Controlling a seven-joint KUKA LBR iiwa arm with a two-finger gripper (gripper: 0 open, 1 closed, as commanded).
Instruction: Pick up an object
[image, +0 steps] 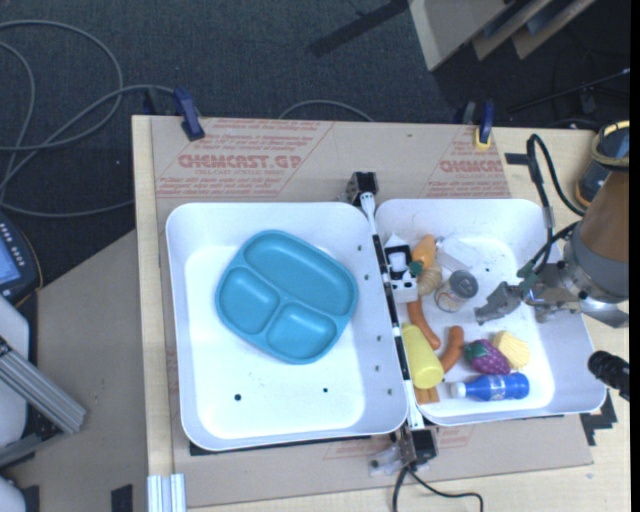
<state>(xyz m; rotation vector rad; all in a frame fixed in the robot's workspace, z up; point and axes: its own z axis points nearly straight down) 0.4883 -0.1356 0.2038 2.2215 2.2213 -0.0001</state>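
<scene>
The right bin (452, 208) holds a cluster of small toys. Among them are a yellow bottle (421, 357), a blue bottle (496, 387), purple grapes (487, 357) and a yellow corn piece (514, 348). Further back lie an orange carrot (427, 250), an orange sausage (421, 322) and a round grey cup (462, 285). My gripper (492, 305) hangs low over the middle of this bin, just right of the cup and just above the grapes and corn. I see nothing held in it.
The left bin (200, 330) carries a blue divided plate (287, 296). A white and black box (400, 270) lies by the divider between the bins. The arm's orange band (612, 143) rises at the right edge. Cables cross the dark floor behind the bench.
</scene>
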